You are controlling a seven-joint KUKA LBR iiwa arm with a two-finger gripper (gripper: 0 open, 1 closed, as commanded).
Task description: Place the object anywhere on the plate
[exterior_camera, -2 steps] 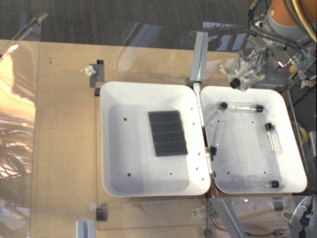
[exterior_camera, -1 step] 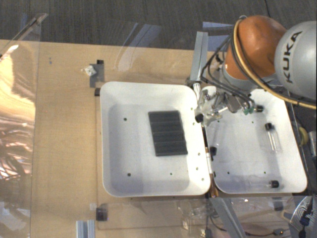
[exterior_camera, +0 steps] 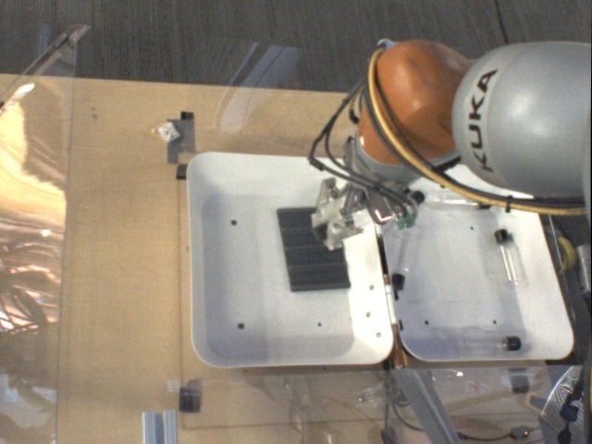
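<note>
Arm enters from the right edge, elbow high at upper right, wrist pitched down toward frame center. Gripper sits over the right edge of the dark ribbed plate, in the left bin. Can't tell whether it's open or closed; wrist and cables block it. Clear tube-like object lies in the right bin, well apart from the plate.
</note>
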